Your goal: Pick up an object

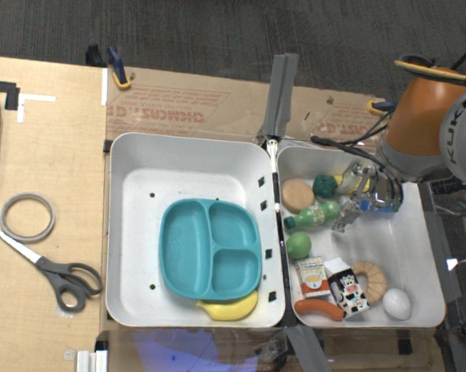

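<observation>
White plastic forms the two shallow bins on the surface (52, 135): the left bin (130, 213) and the right bin (420, 260), touching along their shared wall. The grey arm (439, 117) with its orange band enters from three o'clock and hangs its hand (359, 201) over the upper part of the right bin. Whether the fingers are apart or together cannot be told at this slant.

Just beside the hand, at its nine o'clock, lies a green bottle (315, 214), tilted, with a dark green lump (325, 185) at the hand's ten o'clock and a tan round piece (298, 195) farther out at nine. At seven o'clock from the hand sits a green ball (298, 245). Lower, near six o'clock, are a small orange carton (312, 276), a black-and-white carton (348, 293), a red sausage (318, 310), a tan ridged piece (372, 280) and a white egg (397, 303).

The left bin holds a teal divided plate (210, 248) with a yellow banana (230, 308) touching its six o'clock edge. Scissors (50, 269) and a tape ring (27, 216) lie on the surface, well apart from the bins.
</observation>
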